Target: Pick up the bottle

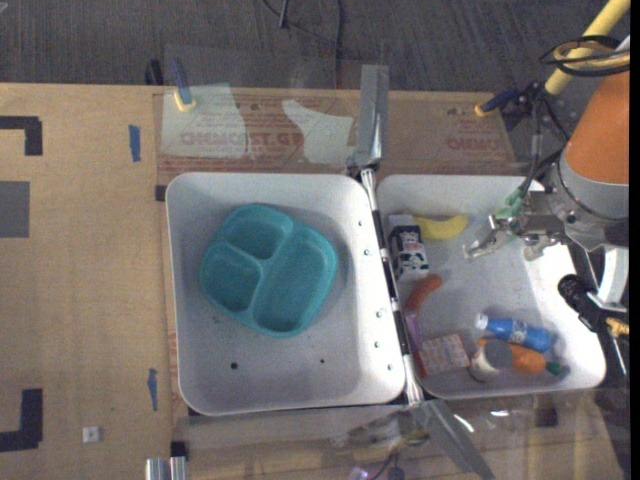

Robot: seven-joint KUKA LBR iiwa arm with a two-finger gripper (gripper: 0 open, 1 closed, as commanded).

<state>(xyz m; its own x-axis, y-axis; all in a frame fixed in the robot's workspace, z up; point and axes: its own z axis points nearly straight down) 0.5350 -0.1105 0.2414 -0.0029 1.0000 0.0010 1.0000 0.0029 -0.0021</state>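
Note:
The bottle (516,332), white with a blue label, lies on its side near the front right of the right bin (470,283). My gripper (506,247) hangs over the back right part of that bin, well behind the bottle and apart from it. Its two silver fingers stand spread, open, with nothing between them. The grey wrist with its orange band (603,138) rises to the right.
An orange carrot (527,360) and a grey can (487,362) lie just in front of the bottle. A banana (443,226), a small carton (406,249), a red sausage (423,292) and a checkered packet (443,353) share this bin. The left bin (200,368) holds a teal divided plate (268,268).

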